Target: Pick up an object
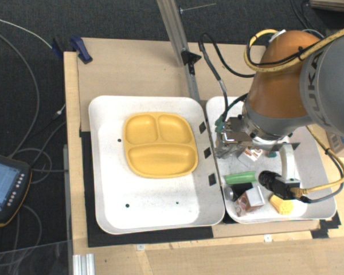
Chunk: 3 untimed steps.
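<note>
The claw (235, 145), grip state unreadable, hangs low in the right bin (318, 171); it should centre over the green block (239, 178) before squeezing.

Divided plate (160, 144) in left bin (103, 171), small objects (258, 195) in right bin (318, 211), arm (286, 85) above right bin

My own wrist covers most of the right bin (327, 202) and hides my tool. The arm is cut by the right edge. The small box (252, 200) print is unreadable.
</note>
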Each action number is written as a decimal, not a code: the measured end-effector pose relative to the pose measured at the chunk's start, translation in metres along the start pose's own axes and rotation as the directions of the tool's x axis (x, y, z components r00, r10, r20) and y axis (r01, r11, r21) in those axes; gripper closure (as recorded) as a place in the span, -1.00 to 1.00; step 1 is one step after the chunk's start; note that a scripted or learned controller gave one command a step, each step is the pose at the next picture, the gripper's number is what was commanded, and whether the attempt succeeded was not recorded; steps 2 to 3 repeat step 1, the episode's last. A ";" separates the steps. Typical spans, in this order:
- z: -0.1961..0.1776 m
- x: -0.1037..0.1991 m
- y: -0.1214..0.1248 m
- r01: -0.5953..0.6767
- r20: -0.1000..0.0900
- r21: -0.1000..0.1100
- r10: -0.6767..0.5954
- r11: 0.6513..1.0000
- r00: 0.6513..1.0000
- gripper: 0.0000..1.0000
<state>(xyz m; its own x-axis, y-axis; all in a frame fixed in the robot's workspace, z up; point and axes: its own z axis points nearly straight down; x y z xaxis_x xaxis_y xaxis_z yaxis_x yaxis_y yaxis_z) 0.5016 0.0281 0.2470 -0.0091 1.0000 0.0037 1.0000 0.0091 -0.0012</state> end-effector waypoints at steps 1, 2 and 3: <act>-0.004 0.048 0.002 -0.002 0.001 -0.003 0.002 1.000 1.000 1.00; -0.004 0.048 0.002 -0.002 0.001 -0.003 0.002 1.000 1.000 1.00; -0.004 0.048 0.002 -0.002 0.001 -0.003 0.002 1.000 1.000 1.00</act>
